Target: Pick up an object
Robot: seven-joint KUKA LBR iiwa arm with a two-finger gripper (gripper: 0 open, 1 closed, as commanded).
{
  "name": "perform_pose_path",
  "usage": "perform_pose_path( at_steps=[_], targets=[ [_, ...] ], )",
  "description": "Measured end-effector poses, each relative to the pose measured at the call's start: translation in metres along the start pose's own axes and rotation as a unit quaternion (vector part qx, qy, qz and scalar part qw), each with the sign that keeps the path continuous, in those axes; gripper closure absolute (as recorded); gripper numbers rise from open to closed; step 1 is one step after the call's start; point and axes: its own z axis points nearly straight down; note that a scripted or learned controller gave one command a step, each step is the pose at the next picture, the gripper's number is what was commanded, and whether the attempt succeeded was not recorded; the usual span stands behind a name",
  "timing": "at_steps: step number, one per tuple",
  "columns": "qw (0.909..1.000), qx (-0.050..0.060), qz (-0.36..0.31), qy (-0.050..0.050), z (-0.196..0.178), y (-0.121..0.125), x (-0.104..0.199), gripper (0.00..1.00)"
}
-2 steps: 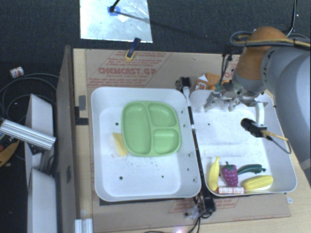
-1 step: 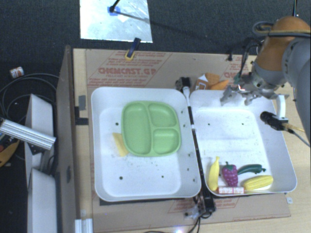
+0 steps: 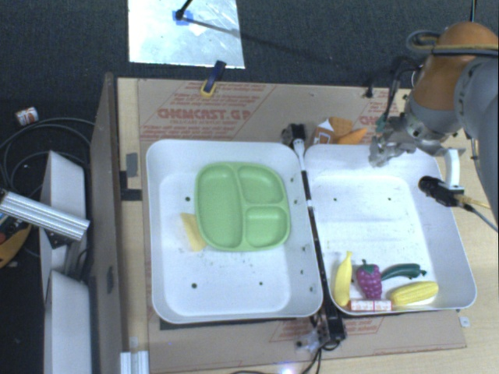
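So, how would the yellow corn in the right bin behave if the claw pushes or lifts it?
The corn looks rounded and long, so it may roll when pushed. It seems a stiff plastic toy, probably light. Its smooth surface could slip. It lies near the bin wall, beside the green vegetable, which crowds access.
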Motion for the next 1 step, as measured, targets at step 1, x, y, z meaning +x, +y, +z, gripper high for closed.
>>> perform_pose_path(
  at_steps=[1],
  targets=[
    [1.0, -0.002, -0.001, 0.0, -0.0111, 0.0011, 0.0, 1.0]
  ],
)
